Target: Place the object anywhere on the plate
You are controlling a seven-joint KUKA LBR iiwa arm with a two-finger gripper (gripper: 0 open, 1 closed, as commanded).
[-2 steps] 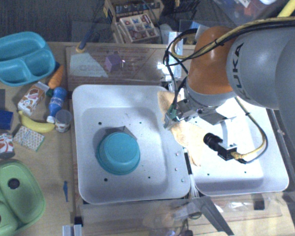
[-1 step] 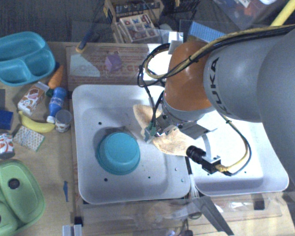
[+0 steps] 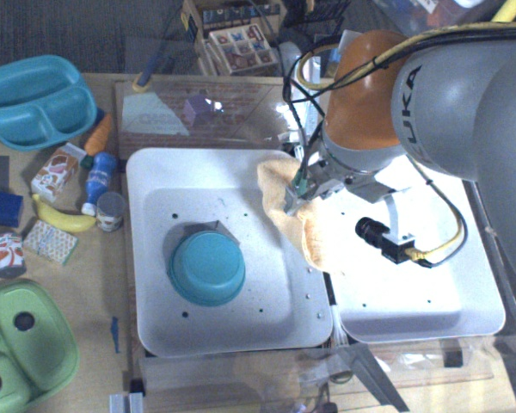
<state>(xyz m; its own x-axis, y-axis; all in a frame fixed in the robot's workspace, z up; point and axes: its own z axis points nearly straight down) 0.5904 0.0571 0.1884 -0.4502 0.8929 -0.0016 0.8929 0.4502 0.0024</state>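
Gripper [image 3: 294, 198] over cloth [image 3: 303, 218], at the bins' shared edge.
Fingers buried in cloth folds (grip state cannot be told); blue plate [image 3: 207, 268] well apart.

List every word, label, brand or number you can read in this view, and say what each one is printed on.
"UKA": black letters on the grey arm, the visible part of a longer brand name.
Small carton left of the bins: printing too blurred to read.
Blue bottle: label too small to read.
Picture box behind the bench: panels show, no readable text.
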